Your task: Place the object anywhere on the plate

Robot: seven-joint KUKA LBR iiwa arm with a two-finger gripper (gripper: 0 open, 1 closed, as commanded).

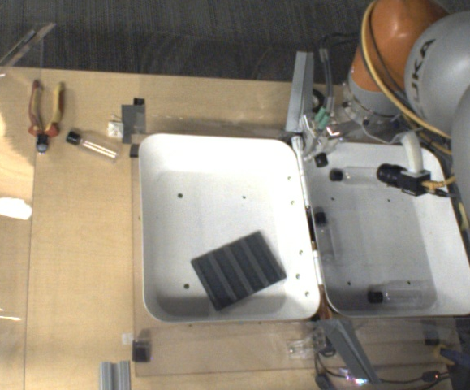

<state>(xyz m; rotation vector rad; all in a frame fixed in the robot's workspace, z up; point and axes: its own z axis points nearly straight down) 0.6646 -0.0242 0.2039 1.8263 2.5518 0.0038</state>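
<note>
The grey KUKA arm with an orange band [454, 63] reaches in from the right and stands over the far part of the right shallow white bin [397, 250]. The left shallow white bin [218, 161] lies just beside it, and their walls touch.

In the near part of the left bin lies a dark grey, ribbed, rectangular slab [239, 270], flat and turned at a slant to the walls. I judge this to be the thing of the task, but which thing here is meant as the plate I cannot tell.

The two-finger gripper [320, 132] hangs at the far left corner of the right bin, well apart from the slab. Whether it is open or closed I cannot tell, and I see nothing held in it.

The step in hand seems to be the approach. To do it well, the gripper should cross the shared wall high, turn to match the slant of the slab, and come down over its short width, along the ribs, so that it does not slip.

On the bench at the far left lie pliers with red handles [46, 114], away from the work.
</note>
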